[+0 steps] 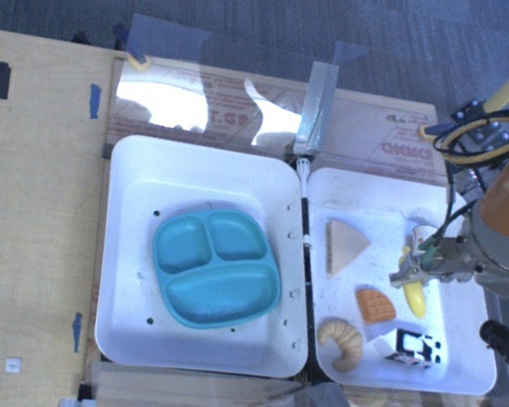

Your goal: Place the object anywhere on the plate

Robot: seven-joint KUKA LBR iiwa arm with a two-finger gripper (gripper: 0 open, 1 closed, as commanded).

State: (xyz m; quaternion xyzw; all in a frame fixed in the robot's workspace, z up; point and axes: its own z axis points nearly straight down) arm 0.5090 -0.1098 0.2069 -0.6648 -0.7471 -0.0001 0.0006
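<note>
The blue three-compartment plate (216,270) lies in the left white bin (114,319). In the right bin (475,373) my gripper (412,272) hangs low at the right side, directly over the upper end of a yellow object (416,299). The gripper's tip overlaps that yellow piece, and whether it is gripped cannot be made out. A pale triangular wedge (345,245) lies to the gripper's left. An orange waffle-like piece (376,306) sits just below and left of the gripper.
A croissant (343,342) and a black-and-white carton (417,348) rest near the right bin's front edge. The raised divider (302,252) between the two bins runs between gripper and plate. Yellow and black cables (479,127) trail behind the arm at the upper right.
</note>
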